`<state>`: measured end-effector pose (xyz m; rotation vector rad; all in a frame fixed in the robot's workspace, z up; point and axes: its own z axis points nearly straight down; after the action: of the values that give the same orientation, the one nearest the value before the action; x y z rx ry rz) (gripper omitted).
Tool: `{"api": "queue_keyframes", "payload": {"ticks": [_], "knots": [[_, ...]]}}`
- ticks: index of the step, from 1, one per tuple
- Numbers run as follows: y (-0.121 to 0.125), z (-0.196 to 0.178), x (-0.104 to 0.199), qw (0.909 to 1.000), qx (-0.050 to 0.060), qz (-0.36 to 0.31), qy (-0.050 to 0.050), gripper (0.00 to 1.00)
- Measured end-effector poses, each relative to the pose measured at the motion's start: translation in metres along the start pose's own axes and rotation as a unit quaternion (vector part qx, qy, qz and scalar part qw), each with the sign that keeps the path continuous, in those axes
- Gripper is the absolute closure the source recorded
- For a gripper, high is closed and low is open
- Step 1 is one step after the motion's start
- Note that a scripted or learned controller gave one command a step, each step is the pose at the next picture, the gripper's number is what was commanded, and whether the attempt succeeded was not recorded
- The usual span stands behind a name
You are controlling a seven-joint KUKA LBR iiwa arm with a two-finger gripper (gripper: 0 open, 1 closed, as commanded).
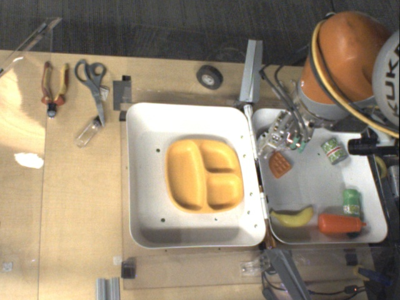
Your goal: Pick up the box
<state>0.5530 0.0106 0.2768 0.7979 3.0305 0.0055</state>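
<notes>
Reaching in from the right, the arm [347, 58] hung over the upper left corner of the right bin [312, 186], its orange band uppermost and grey wrist below. The jaws [282, 136] sat low among cables and metal parts near the bin's left wall; whether they stood apart or together could not be told, and nothing could be seen between them. Just below them lay a small orange-brown box [280, 164] on the bin floor, close to the jaws, contact unclear.

Elsewhere in the right bin: a small green-and-white can [334, 150] toward the upper right, a green bottle [352, 202] at the right side, a red-orange carrot-like item [339, 224] beneath it, and a yellow banana [292, 217] along the lower left edge.

The left bin [190, 120] held a yellow divided tray [204, 174], centred, three compartments.

On the tabletop [62, 186] to the left lay scissors [94, 86] and red-handled pliers [54, 86], well apart from both bins. A dark roll of tape [210, 76] lay above the left bin.
</notes>
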Motion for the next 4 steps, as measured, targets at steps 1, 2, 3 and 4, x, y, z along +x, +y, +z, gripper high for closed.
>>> {"api": "queue_keyframes", "payload": {"ticks": [1,2,3,4], "knots": [[0.020,0.014,-0.104,0.9869,0.001,0.161,0.000,1.00],[0.020,0.009,-0.056,0.9998,0.000,-0.018,-0.001,1.00],[0.016,-0.015,0.001,0.9796,-0.001,-0.201,-0.001,1.00],[0.015,0.050,-0.033,0.9673,0.000,-0.254,0.000,1.00]]}}
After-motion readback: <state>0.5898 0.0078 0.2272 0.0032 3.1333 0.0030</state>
